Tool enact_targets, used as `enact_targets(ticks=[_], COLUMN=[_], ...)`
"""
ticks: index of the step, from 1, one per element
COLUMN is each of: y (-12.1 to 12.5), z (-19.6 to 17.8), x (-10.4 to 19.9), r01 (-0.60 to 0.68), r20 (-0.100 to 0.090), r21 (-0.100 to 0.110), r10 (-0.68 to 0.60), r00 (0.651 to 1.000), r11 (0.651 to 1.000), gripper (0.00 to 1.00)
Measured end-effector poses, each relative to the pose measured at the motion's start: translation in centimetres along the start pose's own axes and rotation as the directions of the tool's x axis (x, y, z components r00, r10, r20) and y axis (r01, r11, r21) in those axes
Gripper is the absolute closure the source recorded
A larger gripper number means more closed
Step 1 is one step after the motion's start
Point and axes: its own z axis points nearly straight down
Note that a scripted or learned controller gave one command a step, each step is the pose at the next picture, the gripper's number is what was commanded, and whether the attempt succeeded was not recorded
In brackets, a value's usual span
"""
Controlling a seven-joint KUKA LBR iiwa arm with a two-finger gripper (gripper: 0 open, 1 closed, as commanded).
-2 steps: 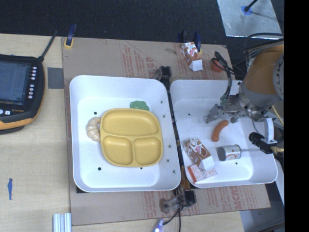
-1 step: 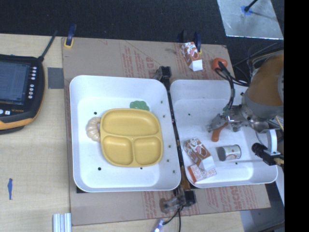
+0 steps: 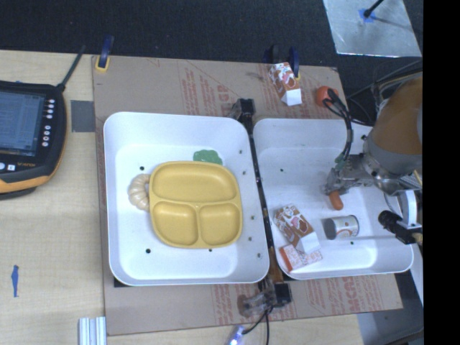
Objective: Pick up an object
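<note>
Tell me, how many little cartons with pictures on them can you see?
2. One carton stands on the cardboard behind the right bin. The other carton lies inside the right bin, near its front left corner. The yellow tray might hide more.
</note>
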Motion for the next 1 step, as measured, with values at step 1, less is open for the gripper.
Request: enact_targets(ticks=[1], y=[5.65], z=[-9.16], x=[9.34], r01=[-0.003], r20=[-0.003], r21=[-0.006], r10=[0.003], r00=[1.0], r11=[1.0], gripper=[1.0])
